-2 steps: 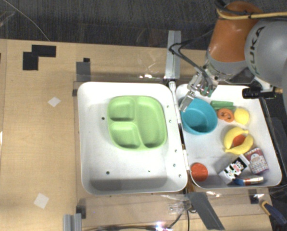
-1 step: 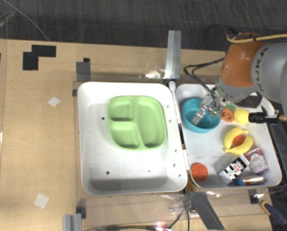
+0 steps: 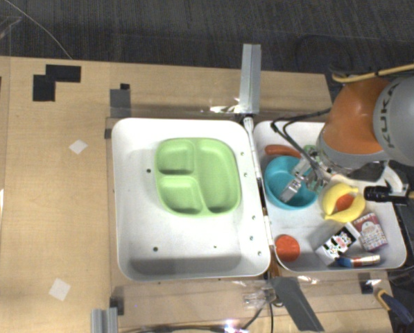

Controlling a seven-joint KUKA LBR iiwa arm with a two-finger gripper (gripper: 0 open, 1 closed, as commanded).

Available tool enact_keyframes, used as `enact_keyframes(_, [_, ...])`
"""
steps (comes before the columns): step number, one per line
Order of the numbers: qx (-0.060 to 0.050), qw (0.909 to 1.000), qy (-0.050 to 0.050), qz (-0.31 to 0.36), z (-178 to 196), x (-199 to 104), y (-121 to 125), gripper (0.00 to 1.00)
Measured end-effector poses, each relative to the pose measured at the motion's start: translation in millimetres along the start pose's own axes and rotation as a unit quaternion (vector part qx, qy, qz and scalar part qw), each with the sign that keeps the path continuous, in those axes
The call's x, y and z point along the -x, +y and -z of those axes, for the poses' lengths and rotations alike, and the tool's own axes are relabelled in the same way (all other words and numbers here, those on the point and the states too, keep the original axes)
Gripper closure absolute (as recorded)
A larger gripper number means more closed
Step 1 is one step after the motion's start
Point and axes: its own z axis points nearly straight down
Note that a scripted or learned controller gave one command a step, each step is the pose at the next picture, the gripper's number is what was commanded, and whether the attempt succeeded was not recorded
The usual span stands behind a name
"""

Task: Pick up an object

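Wood makes up the bench (image 3: pixel 47 207), pale and smooth, with a few black squares (image 3: pixel 54 80) stuck on its far left part and small clear tape bits here and there; behind the bench lies a dark grey carpet floor (image 3: pixel 158 12); two white bins sit side by side on the bench, touching along a metal strip (image 3: pixel 251 82) that sticks up at the back. Inside the left bin (image 3: pixel 134 248) lies a green tray (image 3: pixel 196 175) with three parts. Crowded in the right bin (image 3: pixel 401 252) are a blue bowl (image 3: pixel 284 173), a thin orange thing (image 3: pixel 281 150) just behind the bowl, a yellow toy (image 3: pixel 342 201) with an orange bit, an orange ball (image 3: pixel 286 245) near the front, a small black and white box (image 3: pixel 338 243), a red and white packet (image 3: pixel 370 231) and a marker (image 3: pixel 359 260) at the front edge. From the right comes the grey arm (image 3: pixel 404 116) with its orange band (image 3: pixel 352 120); the hand (image 3: pixel 300 180) hangs over the right side of the blue bowl, just beside the yellow toy; I cannot tell if it is open or closed, and nothing can be seen held in it.
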Motion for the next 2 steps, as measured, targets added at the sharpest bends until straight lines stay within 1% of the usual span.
enact_keyframes(1, [0.001,0.9981,-0.003,-0.062,2,-43,-29,0.00])
enact_keyframes(2, [0.004,0.9918,-0.005,-0.127,3,-71,-47,0.00])
